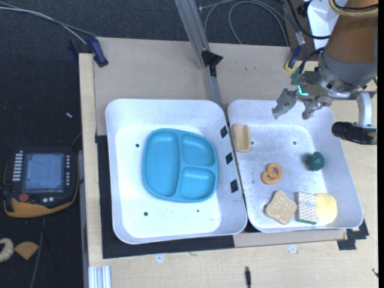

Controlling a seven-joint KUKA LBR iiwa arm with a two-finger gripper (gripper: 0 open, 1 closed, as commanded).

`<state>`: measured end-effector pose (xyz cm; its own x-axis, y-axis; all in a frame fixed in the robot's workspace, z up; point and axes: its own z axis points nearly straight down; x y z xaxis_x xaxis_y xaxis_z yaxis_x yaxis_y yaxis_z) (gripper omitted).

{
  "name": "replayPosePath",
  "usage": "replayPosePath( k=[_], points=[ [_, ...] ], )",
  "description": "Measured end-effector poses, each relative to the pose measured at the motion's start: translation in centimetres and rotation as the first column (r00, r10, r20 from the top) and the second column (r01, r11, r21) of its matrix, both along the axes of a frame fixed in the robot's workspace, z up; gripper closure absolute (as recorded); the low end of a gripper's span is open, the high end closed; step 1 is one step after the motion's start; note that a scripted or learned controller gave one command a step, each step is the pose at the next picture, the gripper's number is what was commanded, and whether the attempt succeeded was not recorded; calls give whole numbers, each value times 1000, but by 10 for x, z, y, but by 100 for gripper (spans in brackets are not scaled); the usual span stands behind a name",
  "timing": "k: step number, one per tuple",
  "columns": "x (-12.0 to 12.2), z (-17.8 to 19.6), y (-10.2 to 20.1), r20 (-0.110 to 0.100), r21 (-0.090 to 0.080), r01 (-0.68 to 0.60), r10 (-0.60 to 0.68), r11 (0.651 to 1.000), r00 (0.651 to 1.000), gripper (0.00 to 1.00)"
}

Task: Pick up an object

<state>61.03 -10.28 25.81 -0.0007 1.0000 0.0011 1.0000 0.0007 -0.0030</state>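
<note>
My gripper (296,107) hangs over the far edge of the right bin (345,161), its two fingers spread apart with nothing between them. Below it in that bin lie a tan bread-like piece (241,138) at the left wall, an orange pretzel (272,173) in the middle, and a dark green ball (314,160) to the right. Along the near side sit a tan cracker (281,207), a patterned sponge-like block (306,208) and a pale yellow round piece (326,206).
The left bin (120,161) holds a blue divided plate (179,164). A metal pole (195,29) slants across the bench behind the bins. A teach pendant (41,176) lies on the floor at the left.
</note>
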Motion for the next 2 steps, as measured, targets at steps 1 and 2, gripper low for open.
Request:
replayPosePath(
  k=[1,2],
  points=[
    [1,1,0,3,0,0,0,1000,1000,0],
    [-8,-51,-6,-3,0,1,-1,1000,1000,0]
  ],
)
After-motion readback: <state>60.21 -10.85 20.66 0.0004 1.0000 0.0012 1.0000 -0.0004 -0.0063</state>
